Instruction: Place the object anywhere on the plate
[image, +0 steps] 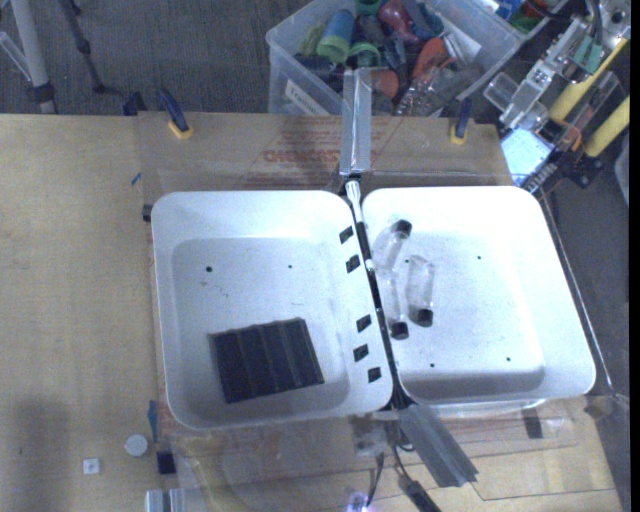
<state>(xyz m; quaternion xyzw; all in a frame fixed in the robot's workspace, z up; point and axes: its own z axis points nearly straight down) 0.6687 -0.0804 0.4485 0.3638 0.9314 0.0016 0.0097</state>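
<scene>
Left bin (180, 225): a shallow white tray on the left half of the bench (70, 260), with a few small dark specks on its floor.
Plate (268, 360): a flat, dark, ribbed rectangle lying on the floor of the left bin, toward the bin's front edge and a little nearer its right wall. It sits slightly askew to the bin's sides, and nothing rests on it.
Right bin (500, 220): a matching white tray, pressed up against the left one along a shared seam.
Object (420, 288): a clear, tube-like piece with a dark end, lying in the right bin close to its left wall, well apart from the plate.
Neighbours of the object: more clear pieces with dark ends (399, 238) lie just beside it, toward the bin's back-left corner. They are see-through against the white floor, so I cannot tell exactly how many there are or whether they touch.
Seam: a row of small black tabs (358, 295) runs along the join between the bins.
Back edge of the bench: a clear tub (330, 45) heaped with coloured odds and ends, and two blue clamps (177, 122).
</scene>
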